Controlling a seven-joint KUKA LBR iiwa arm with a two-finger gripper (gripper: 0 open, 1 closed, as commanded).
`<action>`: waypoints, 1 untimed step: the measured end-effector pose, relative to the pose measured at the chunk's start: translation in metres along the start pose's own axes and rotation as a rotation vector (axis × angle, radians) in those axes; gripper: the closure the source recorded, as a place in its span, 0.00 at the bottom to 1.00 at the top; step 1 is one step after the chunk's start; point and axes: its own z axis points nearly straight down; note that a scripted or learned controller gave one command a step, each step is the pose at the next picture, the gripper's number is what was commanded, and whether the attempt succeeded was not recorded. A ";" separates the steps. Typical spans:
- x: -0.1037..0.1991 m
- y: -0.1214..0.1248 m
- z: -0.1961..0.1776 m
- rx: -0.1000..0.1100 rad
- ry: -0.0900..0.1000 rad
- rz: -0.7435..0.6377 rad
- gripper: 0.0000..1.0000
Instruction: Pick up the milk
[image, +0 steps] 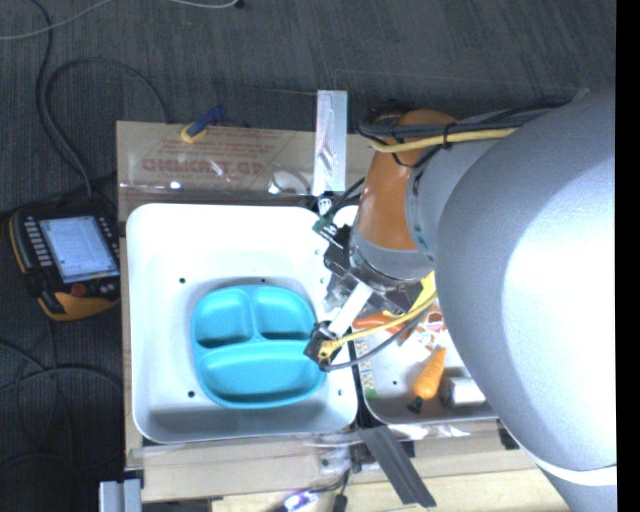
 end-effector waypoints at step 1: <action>-0.016 -0.022 -0.071 -0.001 0.001 0.006 1.00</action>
